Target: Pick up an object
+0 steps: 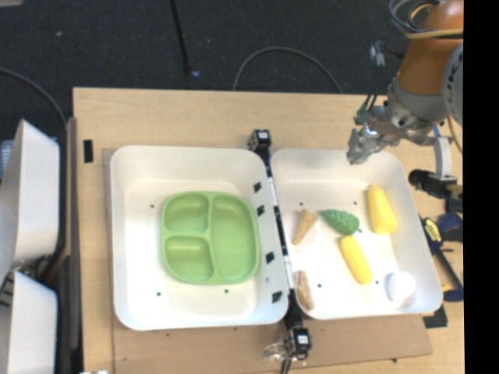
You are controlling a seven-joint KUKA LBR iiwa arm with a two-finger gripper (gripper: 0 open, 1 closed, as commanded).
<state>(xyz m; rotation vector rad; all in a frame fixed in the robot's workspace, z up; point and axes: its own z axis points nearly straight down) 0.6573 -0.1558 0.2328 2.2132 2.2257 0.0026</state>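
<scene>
The left bin carries a green tray lying flat near its middle; it is wide and low, a poor thing for two fingers, so the pick is better made right of the divider, the landmark for the rest. Just right of the divider lies a tan cone, and lower down, against the divider's near end, a small brownish piece too blurred to name. Further right sit a green leafy piece, then a yellow cob below it and a second cob beyond, with a white round thing in the near corner furthest from the divider. The gripper hangs over the far rim of the right bin, well right of the divider, above bare floor; whether its fingers are spread or pressed together I cannot tell. The lower cob looks the fairest target, since it has open floor along both long sides, so the fingers should straddle its narrow width and come straight down. The brownish piece and the white thing crowd the walls and leave less room.
</scene>
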